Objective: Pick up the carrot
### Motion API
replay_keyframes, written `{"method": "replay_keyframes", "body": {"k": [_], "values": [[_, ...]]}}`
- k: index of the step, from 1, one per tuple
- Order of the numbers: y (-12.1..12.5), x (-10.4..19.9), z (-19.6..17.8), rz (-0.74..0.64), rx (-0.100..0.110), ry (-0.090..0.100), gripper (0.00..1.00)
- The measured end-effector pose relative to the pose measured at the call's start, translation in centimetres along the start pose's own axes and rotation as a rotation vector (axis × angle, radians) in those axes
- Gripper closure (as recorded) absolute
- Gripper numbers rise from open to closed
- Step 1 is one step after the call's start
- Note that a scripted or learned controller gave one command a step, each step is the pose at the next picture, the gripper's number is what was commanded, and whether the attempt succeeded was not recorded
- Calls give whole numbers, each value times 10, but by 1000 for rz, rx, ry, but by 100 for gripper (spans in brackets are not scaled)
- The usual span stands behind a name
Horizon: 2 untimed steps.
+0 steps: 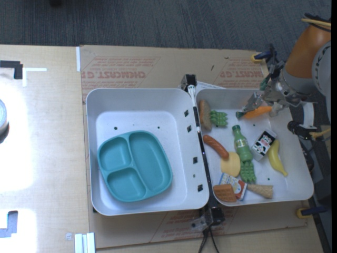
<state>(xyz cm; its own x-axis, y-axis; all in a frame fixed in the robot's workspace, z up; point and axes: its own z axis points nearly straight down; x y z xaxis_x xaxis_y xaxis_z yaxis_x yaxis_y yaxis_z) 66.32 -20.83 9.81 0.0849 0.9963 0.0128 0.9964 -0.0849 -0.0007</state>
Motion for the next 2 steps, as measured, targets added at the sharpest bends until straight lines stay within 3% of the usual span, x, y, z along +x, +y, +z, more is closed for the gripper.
{"method": "replay_keyframes", "body": {"k": [1, 2], "values": [[1, 3, 0, 93, -10, 2, 0], [1, 1, 0, 33, -4, 1, 0]]}}
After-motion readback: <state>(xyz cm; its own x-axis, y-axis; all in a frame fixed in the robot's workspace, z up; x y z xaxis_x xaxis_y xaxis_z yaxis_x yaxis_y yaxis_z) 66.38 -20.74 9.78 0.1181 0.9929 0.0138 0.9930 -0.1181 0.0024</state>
